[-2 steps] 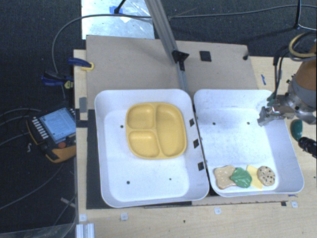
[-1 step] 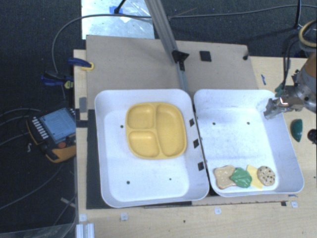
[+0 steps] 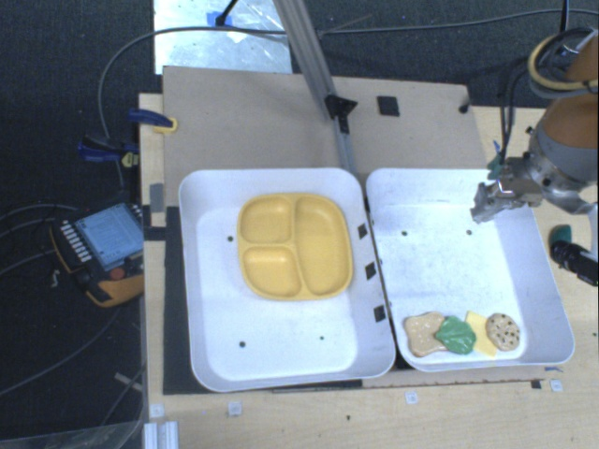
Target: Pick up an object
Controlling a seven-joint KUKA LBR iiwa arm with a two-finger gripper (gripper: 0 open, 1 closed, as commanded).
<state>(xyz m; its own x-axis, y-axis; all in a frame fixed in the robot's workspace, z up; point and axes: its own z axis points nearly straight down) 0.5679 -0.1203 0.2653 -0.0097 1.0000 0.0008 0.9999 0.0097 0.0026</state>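
In the right bin [image 3: 524, 251], along its near edge, lie a tan bread-shaped piece [image 3: 423, 333], a green leafy piece [image 3: 457, 335], a yellow slab [image 3: 479, 330] and a round speckled cookie [image 3: 504, 330]. They touch one another in a row. My gripper [image 3: 487, 204] hangs over the bin's far right part, well above and behind these pieces, with nothing visible between its fingers. The grey arm with its orange band [image 3: 571, 124] reaches in from the right.
A yellow three-compartment plate [image 3: 295, 246] lies in the left bin [image 3: 215, 335]. A metal pole [image 3: 309, 54] slants over the board behind the bins. Clamps and a handheld controller [image 3: 103, 251] lie off the bench's left side.
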